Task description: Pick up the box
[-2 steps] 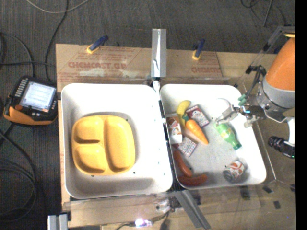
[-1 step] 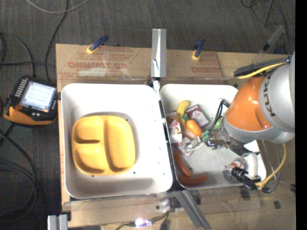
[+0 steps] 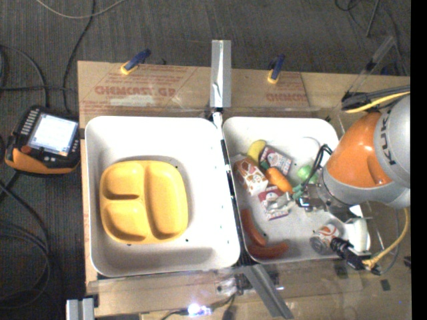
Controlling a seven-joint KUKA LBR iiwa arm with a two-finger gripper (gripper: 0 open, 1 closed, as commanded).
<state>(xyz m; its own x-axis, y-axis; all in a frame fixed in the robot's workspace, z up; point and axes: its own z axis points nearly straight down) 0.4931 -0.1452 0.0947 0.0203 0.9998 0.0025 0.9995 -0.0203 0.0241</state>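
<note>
The jaws could not be made out: the gripper point(image 3: 298, 199) sat low in the right bin under the arm's bulk, and whether it was open, shut or holding anything could not be told.

At the far left, off the bench on the dark floor, a teach pendant point(image 3: 44, 141) with a lit screen lay in its orange-edged case. The bench itself was covered with brown cardboard point(image 3: 143, 91), pinned at the back edge by two blue-and-yellow clamps point(image 3: 135, 61).

The left bin point(image 3: 93, 199) held a yellow divided tray point(image 3: 144, 199), lying flat near its middle, with three compartments facing up.

Across the wall between the bins, the right bin point(image 3: 313, 129) held a cluster of things. The box point(image 3: 251, 175), small, red and white, lay tilted in the left half of that bin, just beside the dividing wall. A second printed carton point(image 3: 276, 159) lay behind it and to its right, with a yellow item point(image 3: 257, 150) touching it at the back. An orange carrot point(image 3: 279, 179) rested between the cartons, its tip pointing towards the gripper. A brown sausage point(image 3: 261, 240) curved along the near-left corner. Something green point(image 3: 306, 173) showed just behind the gripper.

The arm point(image 3: 367, 162), grey with its orange band, reached in from the right.
</note>
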